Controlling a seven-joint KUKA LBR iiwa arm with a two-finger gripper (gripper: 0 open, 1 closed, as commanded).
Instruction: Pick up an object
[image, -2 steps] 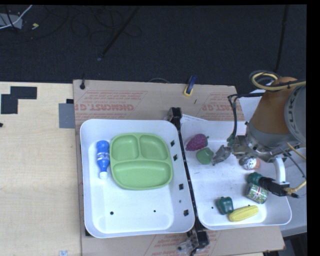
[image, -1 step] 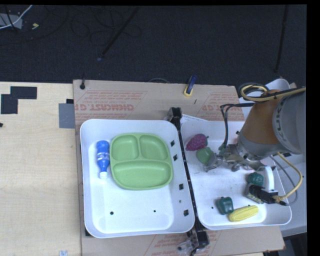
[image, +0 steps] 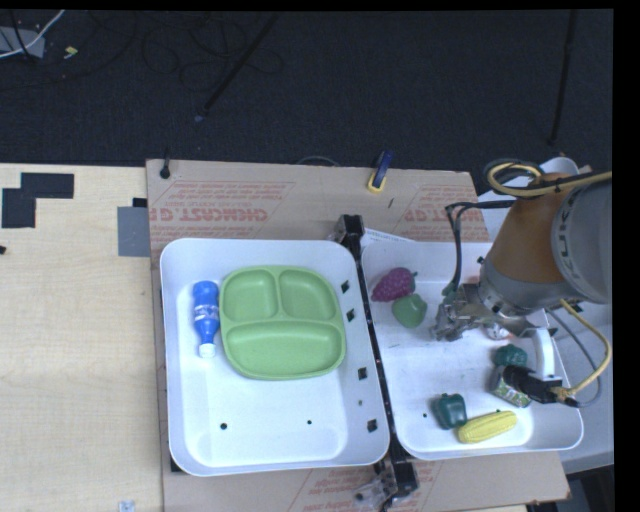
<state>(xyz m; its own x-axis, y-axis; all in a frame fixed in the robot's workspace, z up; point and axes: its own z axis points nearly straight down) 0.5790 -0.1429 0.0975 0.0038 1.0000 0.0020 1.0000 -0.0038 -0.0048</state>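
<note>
The right bin (image: 420, 385) holds a purple grape bunch (image: 394, 284), a light green piece (image: 409, 311), a dark green pepper (image: 450, 409), a yellow corn cob (image: 487, 427), a small teal item (image: 510, 355) and a dark packet (image: 512, 388). My gripper (image: 452, 322) hangs low over this bin, just right of the light green piece. Nothing shows between its fingers, which are small and dark against the bin floor.
The left bin (image: 200, 420) holds a green divided plate (image: 281, 322) and a blue bottle (image: 205, 315) beside it. A black divider (image: 365, 330) runs between the bins. Cables (image: 590, 360) trail at the right.
</note>
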